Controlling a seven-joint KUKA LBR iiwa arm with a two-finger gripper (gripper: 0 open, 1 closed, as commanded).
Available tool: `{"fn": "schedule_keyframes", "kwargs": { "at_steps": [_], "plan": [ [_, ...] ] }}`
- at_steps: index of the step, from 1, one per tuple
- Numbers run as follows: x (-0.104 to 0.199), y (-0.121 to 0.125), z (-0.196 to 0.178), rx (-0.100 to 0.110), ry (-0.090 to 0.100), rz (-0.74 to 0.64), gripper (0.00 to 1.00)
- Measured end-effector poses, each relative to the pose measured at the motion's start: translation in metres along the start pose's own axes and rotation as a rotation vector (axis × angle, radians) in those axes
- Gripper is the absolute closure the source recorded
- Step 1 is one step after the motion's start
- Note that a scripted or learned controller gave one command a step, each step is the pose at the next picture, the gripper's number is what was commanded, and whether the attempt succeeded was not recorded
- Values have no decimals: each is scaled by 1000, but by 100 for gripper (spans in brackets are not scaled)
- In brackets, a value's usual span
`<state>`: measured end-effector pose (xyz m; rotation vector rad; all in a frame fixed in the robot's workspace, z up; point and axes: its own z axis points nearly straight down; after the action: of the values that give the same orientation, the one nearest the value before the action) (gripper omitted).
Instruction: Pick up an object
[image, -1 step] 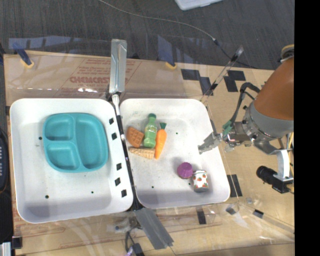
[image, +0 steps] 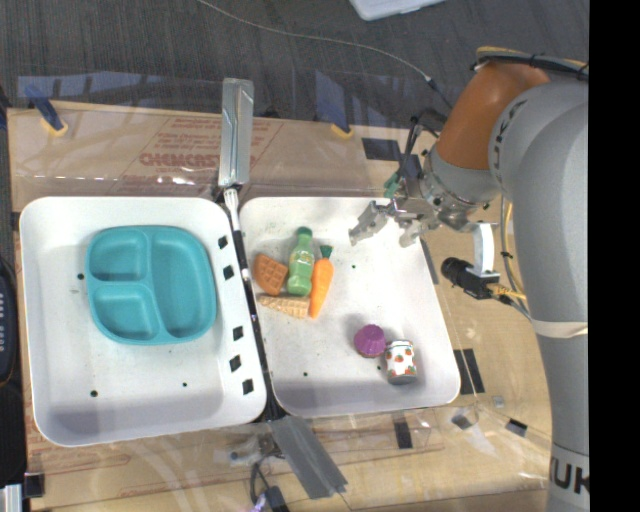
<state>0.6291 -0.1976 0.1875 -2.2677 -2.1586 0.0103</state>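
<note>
In the right bin (image: 420, 300) lie a green bottle (image: 301, 262), an orange carrot (image: 321, 285), a brown waffle-like piece (image: 269, 273) and a tan wafer (image: 285, 304), all grouped near the bin's left side. A purple round object (image: 369, 340) and a small white can with a red mark (image: 400, 362) sit near the front right. My gripper (image: 388, 225) hangs over the bin's back right part, open, with nothing between its fingers. It is well to the right of the carrot.
The left bin (image: 50, 380) holds a teal divided plate (image: 150, 282). A grey metal bar (image: 236, 130) stands at the back between the bins. The arm's grey body (image: 550, 180) fills the right side.
</note>
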Motion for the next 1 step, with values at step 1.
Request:
{"fn": "schedule_keyframes", "kwargs": {
  "at_steps": [1],
  "plan": [
    [47,-17,97,-8,-1,48,0]
  ]
}}
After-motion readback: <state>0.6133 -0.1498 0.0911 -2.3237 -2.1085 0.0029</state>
